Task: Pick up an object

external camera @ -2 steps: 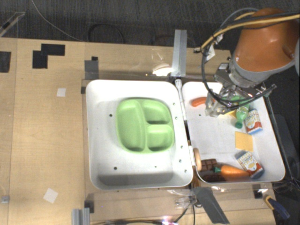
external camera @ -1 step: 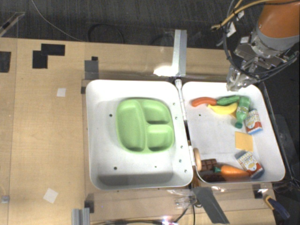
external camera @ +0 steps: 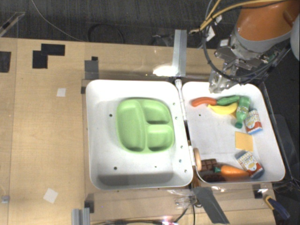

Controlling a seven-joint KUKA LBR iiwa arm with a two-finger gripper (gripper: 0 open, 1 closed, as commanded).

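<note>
Left bin point(external camera: 96, 125): white, shallow. Holds one green divided tray point(external camera: 144, 124), lying flat near centre; bare floor on all sides of it, widest strip toward the near wall.

Right bin point(external camera: 211, 139): white, shallow, shares a centre wall w/ left bin. Contents crowd the far and near ends; mid floor and left-centre are bare, the best open room for moving.

Far end, right bin:
- Orange-red chili point(external camera: 202, 101), near the far wall, curved.
- Yellow banana point(external camera: 223, 108), just beside chili, touching green pepper point(external camera: 230, 100) behind it.
- Green bottle point(external camera: 242, 109), tilted, right of banana.
- Small carton, red/white/blue point(external camera: 253, 121), just beside bottle, close to right wall.

Mid-right: yellow cheese slice point(external camera: 243, 141), flat, apart from others.

Near end, right bin:
- Second small carton point(external camera: 249, 163), close to near-right corner.
- Carrot point(external camera: 232, 172), lying along near wall.
- Brown chocolate bar point(external camera: 207, 165), near-left corner, touching carrot's end; a dark item beneath it, too unclear to name.

Arm: grey w/ orange band point(external camera: 265, 18), enters from upper right; cables loop over it.
Gripper point(external camera: 218, 84): sits over right bin's far wall, above and just behind the chili/pepper cluster. Finger spacing: cannot tell, blurred and mixed w/ cabling. Nothing seen between them.
</note>
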